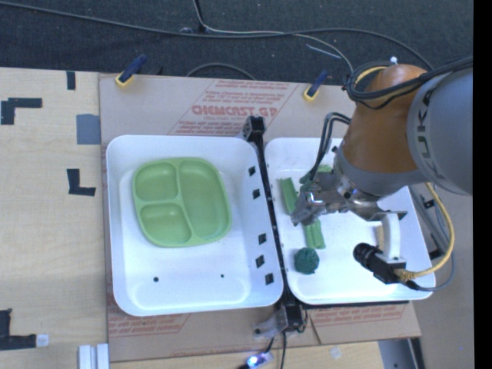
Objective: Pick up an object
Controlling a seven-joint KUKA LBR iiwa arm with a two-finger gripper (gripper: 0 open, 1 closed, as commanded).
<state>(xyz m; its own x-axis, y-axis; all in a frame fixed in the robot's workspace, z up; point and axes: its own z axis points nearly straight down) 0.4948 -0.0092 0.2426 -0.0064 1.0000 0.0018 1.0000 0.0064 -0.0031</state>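
Our gripper (307,206), finger state we cannot tell, hovers over green sticks (289,194) in the right bin (346,294); we should centre on one stick before closing.

Single fixed view from above the bench (46,152), looking down at a slant, mid-distance. Takes in both white bins: left bin (123,229) whole, right bin (346,290) partly covered by arm (400,129) coming in from right. Dark floor (92,14) with cables along top edge.
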